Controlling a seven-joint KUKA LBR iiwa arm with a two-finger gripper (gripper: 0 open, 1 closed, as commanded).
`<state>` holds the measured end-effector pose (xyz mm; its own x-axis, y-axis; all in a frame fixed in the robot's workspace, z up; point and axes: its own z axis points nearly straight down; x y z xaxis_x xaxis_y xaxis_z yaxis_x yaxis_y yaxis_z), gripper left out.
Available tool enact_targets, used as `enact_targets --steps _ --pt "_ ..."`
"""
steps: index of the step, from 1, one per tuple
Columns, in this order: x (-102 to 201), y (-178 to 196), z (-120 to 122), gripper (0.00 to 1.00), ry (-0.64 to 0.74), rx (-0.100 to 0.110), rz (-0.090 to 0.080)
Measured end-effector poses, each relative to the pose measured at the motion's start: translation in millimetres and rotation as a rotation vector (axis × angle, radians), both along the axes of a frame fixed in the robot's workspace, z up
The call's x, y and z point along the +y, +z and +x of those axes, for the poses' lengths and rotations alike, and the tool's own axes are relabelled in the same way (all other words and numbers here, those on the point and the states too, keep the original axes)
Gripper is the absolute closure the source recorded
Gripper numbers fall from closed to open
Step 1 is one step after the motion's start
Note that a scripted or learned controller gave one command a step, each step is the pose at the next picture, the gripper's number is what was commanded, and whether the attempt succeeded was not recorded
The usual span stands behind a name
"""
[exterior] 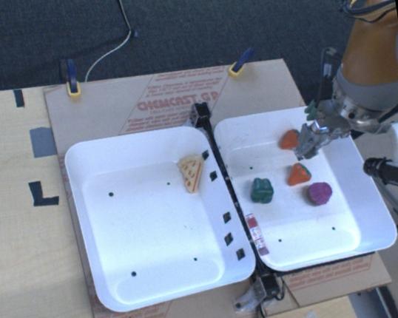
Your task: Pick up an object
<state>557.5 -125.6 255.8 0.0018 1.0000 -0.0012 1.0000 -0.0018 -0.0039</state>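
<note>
The right bin [347, 240] holds several small objects: an orange piece [288, 139] near the back, a second orange-red piece [298, 173], a green lump [262, 190] and a purple lump [320, 192]. A tan wedge [192, 172] lies in the left bin [128, 278] close to the divider. My gripper [308, 145] hangs over the right bin's back right part, just right of the upper orange piece and above the lower one. Nothing shows between its tips.
The bins sit on a cardboard sheet [175, 102] held by two clamps [72, 85] at the back. A black divider strip [222, 188] runs between the bins. A white cable [111, 52] trails behind. The arm's grey body [370, 82] crowds the right bin's right edge.
</note>
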Motion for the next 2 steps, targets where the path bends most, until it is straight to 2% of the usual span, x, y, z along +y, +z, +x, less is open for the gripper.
enact_targets --steps 1,2 --pt "47.8 -31.6 -47.2 1.0 0.005 0.005 0.004" --pt "46.0 -20.1 -44.9 1.0 0.004 -0.001 0.002"
